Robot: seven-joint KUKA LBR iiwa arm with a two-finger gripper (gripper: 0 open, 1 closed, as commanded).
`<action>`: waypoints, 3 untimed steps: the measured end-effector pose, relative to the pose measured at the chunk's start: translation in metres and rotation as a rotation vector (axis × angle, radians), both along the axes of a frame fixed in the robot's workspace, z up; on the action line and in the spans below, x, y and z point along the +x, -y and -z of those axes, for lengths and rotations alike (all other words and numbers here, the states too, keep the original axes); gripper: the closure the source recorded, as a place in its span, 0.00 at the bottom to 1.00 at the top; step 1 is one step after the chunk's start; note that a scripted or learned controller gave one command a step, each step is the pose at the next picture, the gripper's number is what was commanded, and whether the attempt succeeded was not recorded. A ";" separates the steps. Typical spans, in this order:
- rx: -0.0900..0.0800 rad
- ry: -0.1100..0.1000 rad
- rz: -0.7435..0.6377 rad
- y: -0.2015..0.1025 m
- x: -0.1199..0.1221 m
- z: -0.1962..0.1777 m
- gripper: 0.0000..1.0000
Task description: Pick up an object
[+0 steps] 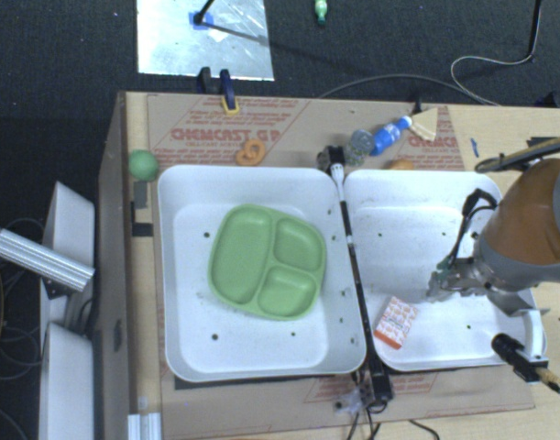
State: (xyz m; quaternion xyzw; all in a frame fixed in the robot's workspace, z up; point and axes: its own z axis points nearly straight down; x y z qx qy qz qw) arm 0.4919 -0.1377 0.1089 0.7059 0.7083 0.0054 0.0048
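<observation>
A small orange-and-white packet (396, 322) lies flat near the front left corner of the right bin (417, 200). The arm, with its orange band (534, 220), reaches in from the right over that bin. Its gripper (442, 282) hangs low over the bin floor, a little to the right of and behind the packet, apart from it. A green divided plate (267, 261) rests in the middle of the left bin (183, 246).
On the cardboard behind the bins lie a blue bottle (389, 137), an orange ring (251, 152) and a green ball (143, 164). A black divider rail (351, 255) runs between the bins. A dark clip (518, 354) sits at the right bin's front right corner.
</observation>
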 end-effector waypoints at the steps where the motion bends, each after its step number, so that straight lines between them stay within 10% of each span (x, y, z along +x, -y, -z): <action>1: -0.002 -0.009 -0.001 -0.001 0.094 -0.115 1.00; 2: -0.003 -0.010 -0.001 0.031 0.175 -0.145 1.00; 3: -0.003 -0.010 0.001 0.069 0.177 -0.155 1.00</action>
